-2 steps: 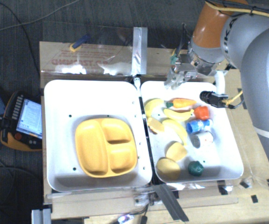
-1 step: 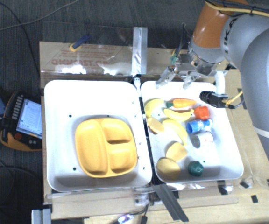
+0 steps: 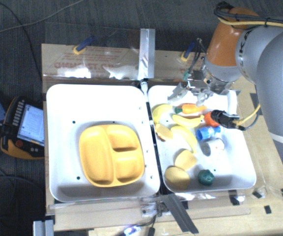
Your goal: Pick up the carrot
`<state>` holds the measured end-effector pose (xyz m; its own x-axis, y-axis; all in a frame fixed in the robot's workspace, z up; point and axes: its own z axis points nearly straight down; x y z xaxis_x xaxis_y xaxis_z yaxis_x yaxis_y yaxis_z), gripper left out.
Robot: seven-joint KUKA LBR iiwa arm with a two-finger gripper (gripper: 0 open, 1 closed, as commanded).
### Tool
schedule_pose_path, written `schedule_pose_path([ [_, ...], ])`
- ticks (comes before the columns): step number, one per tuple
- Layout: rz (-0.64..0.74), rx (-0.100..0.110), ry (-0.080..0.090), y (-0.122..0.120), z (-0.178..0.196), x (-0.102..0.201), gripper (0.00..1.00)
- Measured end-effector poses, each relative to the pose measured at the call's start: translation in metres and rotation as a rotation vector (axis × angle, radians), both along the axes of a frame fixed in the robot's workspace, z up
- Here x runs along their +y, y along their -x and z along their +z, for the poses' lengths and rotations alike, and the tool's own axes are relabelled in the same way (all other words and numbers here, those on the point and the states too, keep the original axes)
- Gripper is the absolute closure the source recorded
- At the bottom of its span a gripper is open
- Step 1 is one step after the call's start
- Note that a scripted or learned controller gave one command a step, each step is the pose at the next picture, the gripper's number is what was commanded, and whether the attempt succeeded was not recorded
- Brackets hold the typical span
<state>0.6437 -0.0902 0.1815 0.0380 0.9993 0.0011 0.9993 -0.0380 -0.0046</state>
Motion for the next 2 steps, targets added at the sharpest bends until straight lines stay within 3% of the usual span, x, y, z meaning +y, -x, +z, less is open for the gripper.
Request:
schedule_pose_path([
  [1,-0.159,-0.001,0.0,0.001,-0.09,-0.048,0.0],
  [2,-0.205,-0.012,-0.01,-0.021,-0.092,-0.065,0.0],
])
